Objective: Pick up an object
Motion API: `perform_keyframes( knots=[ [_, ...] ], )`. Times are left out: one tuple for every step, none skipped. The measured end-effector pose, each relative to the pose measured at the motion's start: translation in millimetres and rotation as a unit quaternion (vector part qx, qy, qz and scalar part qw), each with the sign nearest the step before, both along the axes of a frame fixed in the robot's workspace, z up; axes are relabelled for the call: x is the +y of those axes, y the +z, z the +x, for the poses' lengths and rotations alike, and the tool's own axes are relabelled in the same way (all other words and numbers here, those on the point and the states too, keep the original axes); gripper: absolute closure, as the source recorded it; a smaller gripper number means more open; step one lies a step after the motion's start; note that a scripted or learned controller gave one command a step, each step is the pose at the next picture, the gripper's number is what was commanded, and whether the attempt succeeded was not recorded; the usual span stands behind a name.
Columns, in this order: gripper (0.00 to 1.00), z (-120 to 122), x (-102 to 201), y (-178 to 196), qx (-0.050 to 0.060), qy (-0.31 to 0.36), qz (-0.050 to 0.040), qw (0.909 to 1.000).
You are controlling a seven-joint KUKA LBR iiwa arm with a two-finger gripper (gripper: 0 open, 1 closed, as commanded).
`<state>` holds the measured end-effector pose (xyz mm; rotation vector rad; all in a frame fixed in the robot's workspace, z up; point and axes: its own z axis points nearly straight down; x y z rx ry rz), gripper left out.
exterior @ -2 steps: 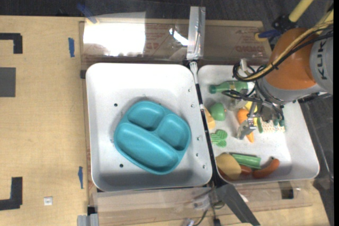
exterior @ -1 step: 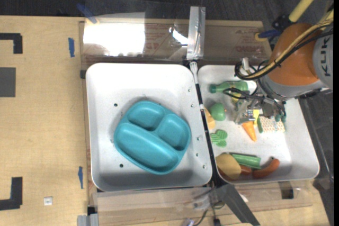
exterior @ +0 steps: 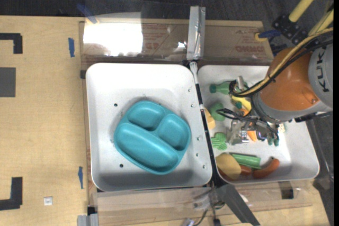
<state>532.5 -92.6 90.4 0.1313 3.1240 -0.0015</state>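
Two shallow white plastic bins are being viewed from above, side by side on a tan wooden bench [exterior: 37, 129]. The left bin [exterior: 100, 87] is being occupied by a teal, rounded, three-compartment plastic tray [exterior: 152, 136], lying slightly tilted near the bin's centre. The right bin [exterior: 302, 159] is being reached into by the grey arm with its orange band [exterior: 288, 87], entering from the right. The two-finger metal gripper [exterior: 241, 132] is being held low over the middle of the right bin, among small toy items; whether it is open or closed, and whether anything is being grasped, cannot be told. A yellow-brown rounded toy [exterior: 229, 165] is lying at the near left corner of that bin, touching a green stick-shaped toy [exterior: 249, 159] and beside an orange-red sausage-shaped toy [exterior: 265, 167]. A green leafy toy [exterior: 219, 140] is lying just left of the gripper, and another green toy [exterior: 221, 87] is lying near the bin's far edge.
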Motion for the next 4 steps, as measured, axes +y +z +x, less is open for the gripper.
perform_keyframes(
  knots=[
    [1.0,-1.7,3.2,141.7,-0.002,0.071,-0.0014,0.9975],
    [0.0,-4.0,3.7,136.3,0.004,0.071,0.0001,0.9975],
    [0.0,-12.5,-6.0,52.0,0.009,0.041,0.0015,0.9991],
    [0.0,27.3,-7.5,-0.9,0.001,-0.002,0.0004,1.0]
  ],
)
